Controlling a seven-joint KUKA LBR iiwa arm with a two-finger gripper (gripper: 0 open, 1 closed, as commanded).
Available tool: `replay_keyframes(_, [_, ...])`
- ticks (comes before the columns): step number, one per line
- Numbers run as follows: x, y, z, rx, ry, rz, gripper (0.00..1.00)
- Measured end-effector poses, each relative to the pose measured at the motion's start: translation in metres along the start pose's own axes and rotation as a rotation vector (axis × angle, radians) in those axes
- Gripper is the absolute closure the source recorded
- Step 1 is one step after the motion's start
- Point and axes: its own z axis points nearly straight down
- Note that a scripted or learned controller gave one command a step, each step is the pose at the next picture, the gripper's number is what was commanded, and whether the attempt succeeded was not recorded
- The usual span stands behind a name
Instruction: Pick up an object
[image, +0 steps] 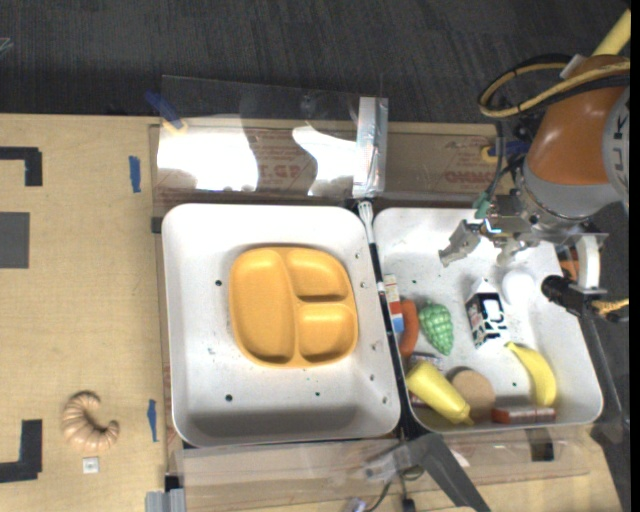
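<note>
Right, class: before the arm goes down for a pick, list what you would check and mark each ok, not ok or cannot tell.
1. Gripper over the right bin: ok.
2. Gripper holding nothing: ok.
3. Objects available there, such as banana and green toy: ok.
4. An object directly under the gripper: not ok, bare floor there.
5. Yellow tray in the left bin, out of the way: ok.

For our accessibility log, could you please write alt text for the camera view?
A grey and orange robot arm hangs over the right bin, which holds a banana, a green object and other small items. The left bin holds a yellow divided tray.
</note>
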Motion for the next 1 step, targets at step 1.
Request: replay_keyframes(1, [-0.0248, 0.0427, 0.0991, 0.008, 0.000, -0.064, 0.00])
